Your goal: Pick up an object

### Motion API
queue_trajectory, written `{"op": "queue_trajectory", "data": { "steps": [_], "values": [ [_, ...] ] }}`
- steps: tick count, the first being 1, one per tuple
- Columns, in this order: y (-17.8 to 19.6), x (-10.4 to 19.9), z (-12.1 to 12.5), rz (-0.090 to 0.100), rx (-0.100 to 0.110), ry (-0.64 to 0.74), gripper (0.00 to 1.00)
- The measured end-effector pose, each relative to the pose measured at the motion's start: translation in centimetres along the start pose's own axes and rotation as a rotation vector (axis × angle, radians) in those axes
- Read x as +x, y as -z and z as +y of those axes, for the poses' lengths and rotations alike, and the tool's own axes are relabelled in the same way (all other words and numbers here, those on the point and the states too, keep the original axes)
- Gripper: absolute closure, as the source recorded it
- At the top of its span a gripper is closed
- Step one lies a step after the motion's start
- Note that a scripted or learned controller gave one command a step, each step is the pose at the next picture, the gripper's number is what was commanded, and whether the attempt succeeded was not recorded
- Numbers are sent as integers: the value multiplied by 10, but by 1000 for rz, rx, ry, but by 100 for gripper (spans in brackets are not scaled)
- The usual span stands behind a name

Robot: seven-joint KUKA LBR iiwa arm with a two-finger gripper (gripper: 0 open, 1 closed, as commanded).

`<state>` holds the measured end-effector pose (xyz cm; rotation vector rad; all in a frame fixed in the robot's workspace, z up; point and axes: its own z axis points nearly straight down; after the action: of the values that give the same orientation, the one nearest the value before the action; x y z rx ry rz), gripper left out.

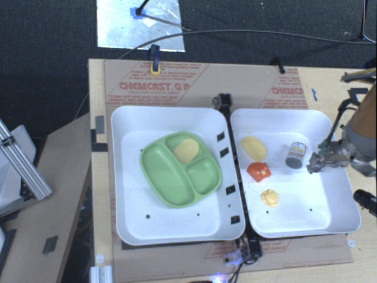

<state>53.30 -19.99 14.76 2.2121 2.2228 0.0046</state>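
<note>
The arm [360,128] reaches in from the right edge, its grey body bent downward toward the bench. At its end the gripper [315,163] hangs low, pointing to the left, with its dark metal fingertips close together at the tip.

Robotics lab, taped bench [194,78]; white bins [171,119], trailing cables [247,34]

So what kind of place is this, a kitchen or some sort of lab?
Most likely a robotics lab bench, not a kitchen: a robot arm reaches over two white bins set on a board, with toy-like food, a green divided plate and loose cables around.
</note>
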Motion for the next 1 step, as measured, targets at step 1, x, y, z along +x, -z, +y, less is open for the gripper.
{"op": "queue_trajectory", "data": {
  "steps": [1],
  "values": [
    [56,-1,13,-1,-2,1,100]
  ]
}}
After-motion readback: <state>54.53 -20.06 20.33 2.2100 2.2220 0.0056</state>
